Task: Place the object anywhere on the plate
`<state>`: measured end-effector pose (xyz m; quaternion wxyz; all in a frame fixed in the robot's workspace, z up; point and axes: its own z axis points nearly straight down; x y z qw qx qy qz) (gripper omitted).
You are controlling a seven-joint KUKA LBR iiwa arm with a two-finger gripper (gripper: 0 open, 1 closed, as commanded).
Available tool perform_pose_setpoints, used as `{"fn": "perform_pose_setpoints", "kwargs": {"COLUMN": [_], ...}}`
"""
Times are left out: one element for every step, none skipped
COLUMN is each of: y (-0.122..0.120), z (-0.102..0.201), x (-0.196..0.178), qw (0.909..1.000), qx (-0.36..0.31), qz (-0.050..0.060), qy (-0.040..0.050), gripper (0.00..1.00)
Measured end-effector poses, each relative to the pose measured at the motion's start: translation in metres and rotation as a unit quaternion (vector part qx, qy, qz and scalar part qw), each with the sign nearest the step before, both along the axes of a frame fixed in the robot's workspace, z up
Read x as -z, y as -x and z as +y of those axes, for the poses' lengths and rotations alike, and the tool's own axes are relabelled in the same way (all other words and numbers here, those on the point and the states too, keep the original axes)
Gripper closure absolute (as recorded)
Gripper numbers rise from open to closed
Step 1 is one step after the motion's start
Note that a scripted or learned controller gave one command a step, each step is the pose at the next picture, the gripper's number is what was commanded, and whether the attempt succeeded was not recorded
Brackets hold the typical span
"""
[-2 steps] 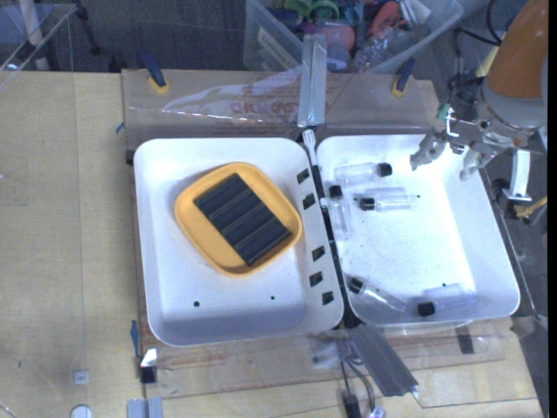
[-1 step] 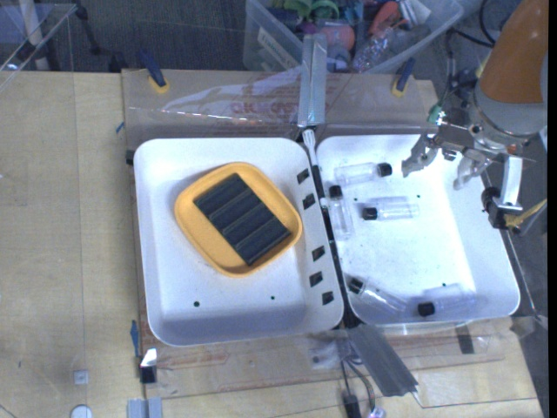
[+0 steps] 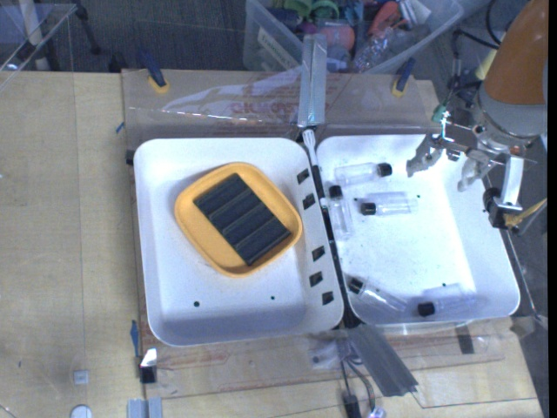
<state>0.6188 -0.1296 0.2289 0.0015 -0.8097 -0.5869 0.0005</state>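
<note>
Sitting in the left bin (image 3: 174,312): one yellow plate (image 3: 193,225) with one dark ribbed rectangular object (image 3: 242,219) lying flat on it, roughly centred, angled diagonally. Right bin (image 3: 487,277) has clear vials with black caps, about five: one near the top (image 3: 364,171), one just below it (image 3: 387,205), one upright-ish along the divider (image 3: 336,209), one at lower left (image 3: 372,293), one along the bottom edge (image 3: 444,306). Gripper (image 3: 451,159) hovers over the right bin's upper right corner, fingers spread apart, nothing between them. Orange band (image 3: 522,50) visible above the wrist. One clear tub (image 3: 348,11) of mixed colourful items behind the bins.
</note>
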Motion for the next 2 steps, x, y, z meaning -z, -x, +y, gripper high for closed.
{"fn": "perform_pose_setpoints", "kwargs": {"y": [0.0164, 0.0222], "z": [0.0181, 0.0277], "x": [-0.0116, -0.0187], "qw": [0.9999, 1.0], "qx": [-0.012, 0.002], "qz": [0.001, 0.001], "qy": [-0.0002, -0.0006], "gripper": [0.0, 0.0]}}
